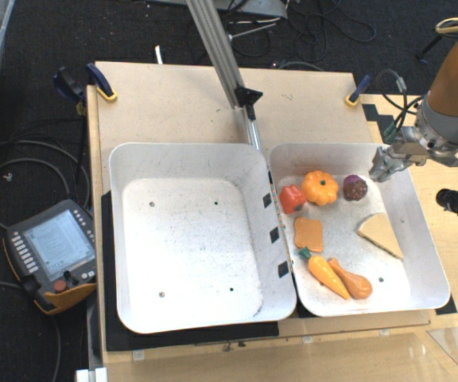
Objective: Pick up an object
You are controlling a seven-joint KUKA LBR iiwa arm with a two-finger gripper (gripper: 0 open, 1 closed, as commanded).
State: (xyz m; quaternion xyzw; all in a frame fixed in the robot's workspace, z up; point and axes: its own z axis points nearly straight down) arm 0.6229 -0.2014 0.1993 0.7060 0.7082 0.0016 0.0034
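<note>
We see the gripper (384, 165) above the right bin's (420, 237) far right edge; its opening we cannot tell. The purple ball (355, 187) lies nearest, just left of it, near the bin's far edge

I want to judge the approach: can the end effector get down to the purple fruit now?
Probably yes. The end effector hangs just right of the purple fruit, with nothing lying over it; the small pumpkin sits close on its left.

The bench (189, 106) (pale wood) bears two white bins (126, 165) side by side.
</note>
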